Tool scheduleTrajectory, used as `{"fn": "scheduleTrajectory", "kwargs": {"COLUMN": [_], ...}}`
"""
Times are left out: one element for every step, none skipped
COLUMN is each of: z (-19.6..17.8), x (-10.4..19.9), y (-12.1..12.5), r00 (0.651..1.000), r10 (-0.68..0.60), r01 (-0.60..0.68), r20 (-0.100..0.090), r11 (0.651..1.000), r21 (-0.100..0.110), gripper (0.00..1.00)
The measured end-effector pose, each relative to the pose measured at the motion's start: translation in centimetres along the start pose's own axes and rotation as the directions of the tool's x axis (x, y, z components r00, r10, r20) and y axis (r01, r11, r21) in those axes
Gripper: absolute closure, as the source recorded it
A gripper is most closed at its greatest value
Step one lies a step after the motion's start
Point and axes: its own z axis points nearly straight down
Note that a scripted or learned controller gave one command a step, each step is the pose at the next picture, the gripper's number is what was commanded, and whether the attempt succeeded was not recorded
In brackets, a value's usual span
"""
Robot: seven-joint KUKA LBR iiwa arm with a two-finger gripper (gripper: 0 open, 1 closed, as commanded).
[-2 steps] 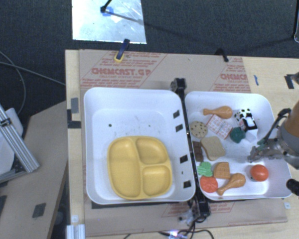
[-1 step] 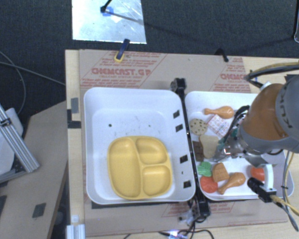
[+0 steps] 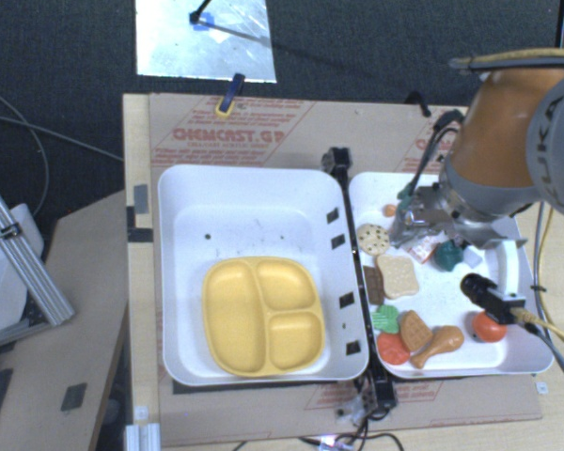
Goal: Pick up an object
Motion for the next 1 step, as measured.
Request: {"fn": "scheduleTrajectory", "kwargs": {"z": [6.81], "x": [-2.15], "y": [-2.88], "r00": [1.000], "r10": [0.017], "r01": [-0.017], "r20": [0.004], "r11": [1.000], "r21": [0.025], "gripper": [1.00]}}
